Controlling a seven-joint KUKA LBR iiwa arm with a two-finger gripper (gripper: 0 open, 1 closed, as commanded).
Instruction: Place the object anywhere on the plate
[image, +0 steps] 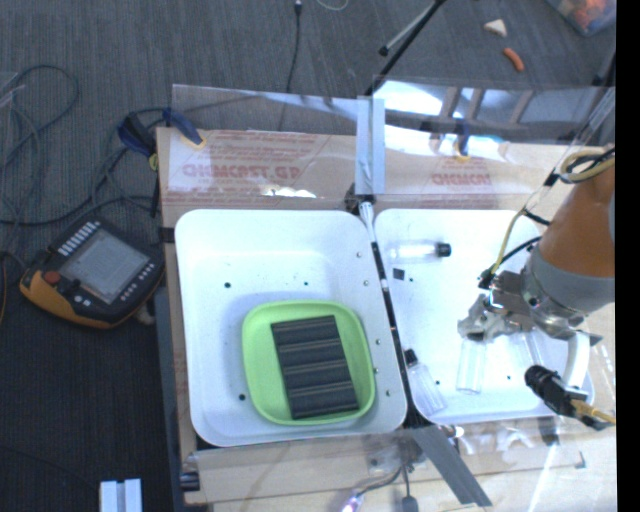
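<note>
I am hovering the gripper (482, 330) over the right bin (440, 405) while the plate (258, 330) in the left bin (200, 300) is already carrying 1 object

I am seeing the dark ribbed block (314, 366) lying flat across the green plate, inside its rim; I am judging it light and stiff, its ridges giving grip, best pinched across the 2 long sides. I am not making out how far the fingers are standing apart, so I cannot tell, and I am seeing nothing between them. Clear tubes, 1 near the bin's top (418, 249) and 1 just beside the gripper (470, 365), are lying in the right bin and look slippery
</note>
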